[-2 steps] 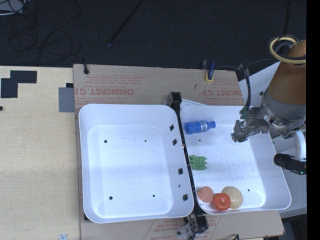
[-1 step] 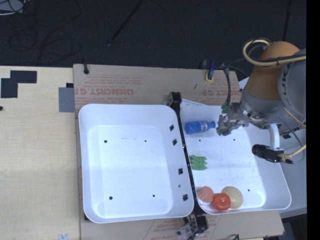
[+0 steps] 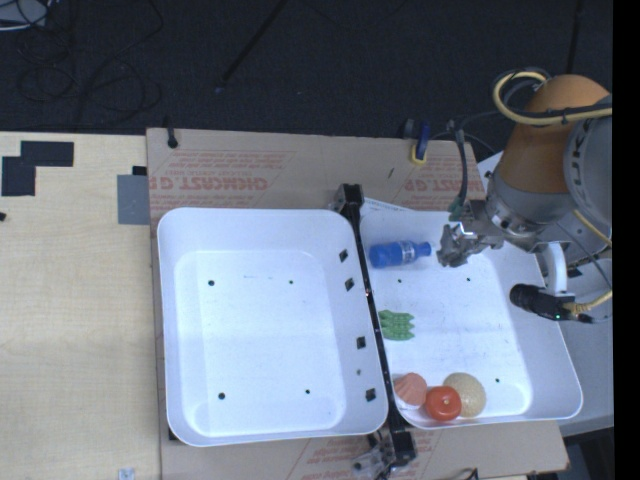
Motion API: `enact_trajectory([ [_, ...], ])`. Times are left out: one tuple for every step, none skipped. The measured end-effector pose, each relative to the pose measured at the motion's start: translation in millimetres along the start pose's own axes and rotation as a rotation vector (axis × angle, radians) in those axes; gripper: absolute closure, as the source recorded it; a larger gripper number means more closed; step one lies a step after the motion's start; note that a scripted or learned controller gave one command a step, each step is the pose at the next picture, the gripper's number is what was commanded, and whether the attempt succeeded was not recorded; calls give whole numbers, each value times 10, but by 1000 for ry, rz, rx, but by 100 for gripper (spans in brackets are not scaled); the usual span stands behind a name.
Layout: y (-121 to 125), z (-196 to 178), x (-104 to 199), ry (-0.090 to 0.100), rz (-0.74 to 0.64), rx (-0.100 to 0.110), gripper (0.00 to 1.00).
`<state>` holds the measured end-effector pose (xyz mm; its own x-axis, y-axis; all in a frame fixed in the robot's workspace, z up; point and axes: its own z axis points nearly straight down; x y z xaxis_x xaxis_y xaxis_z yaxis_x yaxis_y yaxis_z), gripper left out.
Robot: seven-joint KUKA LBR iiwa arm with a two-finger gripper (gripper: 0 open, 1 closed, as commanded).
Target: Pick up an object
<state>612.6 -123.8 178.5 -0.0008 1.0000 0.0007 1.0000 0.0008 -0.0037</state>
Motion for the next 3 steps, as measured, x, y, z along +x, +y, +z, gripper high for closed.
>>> enact_trajectory([
  [-3,-92,-11,1,1,2,100],
  [-15,-59,-923,-5,6,-3,100],
  [-10,-158,-889,-1,2,-2,100],
])
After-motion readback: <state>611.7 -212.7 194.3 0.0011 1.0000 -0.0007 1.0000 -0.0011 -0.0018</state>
